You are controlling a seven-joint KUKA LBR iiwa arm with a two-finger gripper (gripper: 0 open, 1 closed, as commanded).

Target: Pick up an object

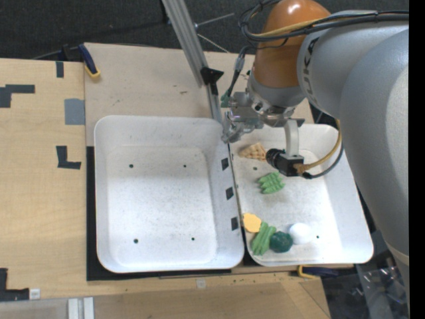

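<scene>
**End effector poised at the divider, objects waiting in the right bin**

Going left to right, the desk (pixel 40 178) carries the left bin (pixel 159 191), which offers nothing to grasp, so the pick has to come from the right bin (pixel 332 238). The end effector (pixel 232 133) hangs near the shared wall between the two bins, at the far end, and whether its fingers are wide or narrow cannot be told from this angle; nothing is seen held in it.

To do the step well, the arm should probably shift a little to the right and come down over a single, well-separated item. The tan cone-shaped piece (pixel 252 152) lies just beside the end effector and looks like the nearest candidate, but it sits close to the bin wall, so the fingers would need room on the wall side. The light green ridged piece (pixel 270 183), nearer the middle of the bin floor, stands apart from its neighbours and seems the cleaner target.

The near corner is crowded: a yellow piece (pixel 252 222), a green long piece (pixel 263 238), a dark green round piece (pixel 281 242) and a white ball (pixel 300 232) lie close together, some touching. A grasp there risks catching two things or nudging the ball away.

All are small, toy-like objects, bright against the white floor.
</scene>
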